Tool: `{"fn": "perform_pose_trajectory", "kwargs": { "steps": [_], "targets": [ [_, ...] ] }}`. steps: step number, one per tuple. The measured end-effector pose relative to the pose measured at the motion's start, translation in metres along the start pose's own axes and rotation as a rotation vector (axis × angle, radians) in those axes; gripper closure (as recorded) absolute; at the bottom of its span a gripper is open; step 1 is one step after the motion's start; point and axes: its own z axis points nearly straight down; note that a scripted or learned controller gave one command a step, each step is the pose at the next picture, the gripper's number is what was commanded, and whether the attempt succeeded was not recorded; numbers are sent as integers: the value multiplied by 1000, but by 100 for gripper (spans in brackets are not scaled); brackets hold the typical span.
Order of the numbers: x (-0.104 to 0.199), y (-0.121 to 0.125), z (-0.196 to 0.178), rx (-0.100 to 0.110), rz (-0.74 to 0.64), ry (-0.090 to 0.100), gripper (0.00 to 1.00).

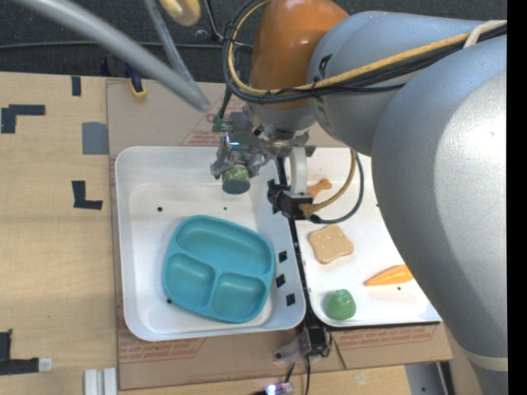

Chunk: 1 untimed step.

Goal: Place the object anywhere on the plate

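Here the grey arm point(412, 97) with its orange band point(288, 31) reaches in from the right and bends down over the far part of the left bin point(136, 220), where its gripper point(236, 171) hangs just above the white floor near the back wall. A small green, leafy-looking object point(238, 173), sitting on a dark round base, shows right at the fingertips; it appears pinched between the narrowly set fingers, though the wrist hardware crowds the spot and the grip itself is hard to make out clearly. Nearer the camera in the same bin lies the blue plate point(218, 267), a rounded tray split into three compartments, one long section on its far side and two smaller ones on its near side; it sits apart from the gripper and the green object. In the right bin point(412, 303) a slice of toast point(330, 243) rests near the divider, a round green item point(339, 304) lies toward the near edge, an orange carrot-like piece point(387, 276) lies beside the arm's edge, and a small orange piece point(319, 188) sits at the back. Both bins stand on a brown cardboard sheet point(165, 109) over the wooden bench point(49, 262).
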Motion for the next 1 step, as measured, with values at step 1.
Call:
{"fn": "perform_pose_trajectory", "kwargs": {
  "steps": [1],
  "targets": [
    [51, -16, 17, 0, 0, 0, 100]
  ]
}}
